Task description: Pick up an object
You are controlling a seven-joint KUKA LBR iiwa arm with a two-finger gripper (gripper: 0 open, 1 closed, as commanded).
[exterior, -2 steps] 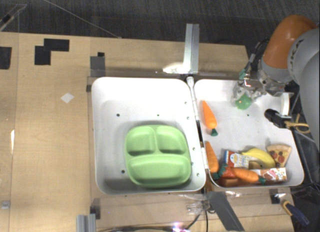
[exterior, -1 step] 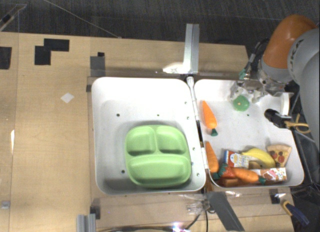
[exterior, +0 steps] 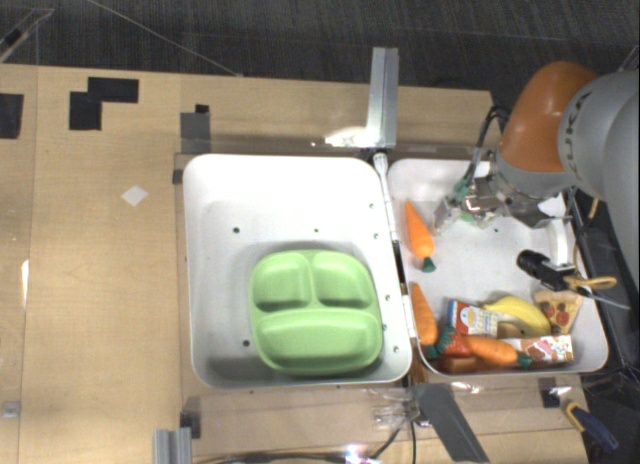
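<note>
Highest over the bench, and so nearest the lens, the grey arm (exterior: 605, 142) with its orange band (exterior: 540, 117) is seen reaching in from the right above the far part of the right-hand shallow white bin (exterior: 480, 272). Below the wrist, the two-finger gripper (exterior: 468, 207) is placed over bare bin floor near the far wall. Whether it is open or closed cannot be told, and nothing is seen held in it.

Near the gripper, to its left and apart from it, one orange toy carrot with a green tip (exterior: 420, 230) is laid along the bin's left wall. A second orange toy carrot (exterior: 424, 314) is laid further along the same wall, toward the near edge.

The remaining pieces are gathered along the near edge of this bin, well apart from the gripper. One yellow toy banana (exterior: 517, 309) is rested across a printed carton (exterior: 470, 318). A third orange carrot-like piece (exterior: 492, 351) is laid below them, with a small red piece (exterior: 455, 345) touching its left end and a second printed carton (exterior: 548, 350) at its right. One tan pizza-like wedge (exterior: 556, 308) is set just right of the banana.

Two bins are counted in all. In the left-hand shallow white bin (exterior: 260, 202), one green three-compartment plastic plate (exterior: 315, 307) is set toward the near side. Both bins are borne by the pale wooden bench (exterior: 100, 302).
</note>
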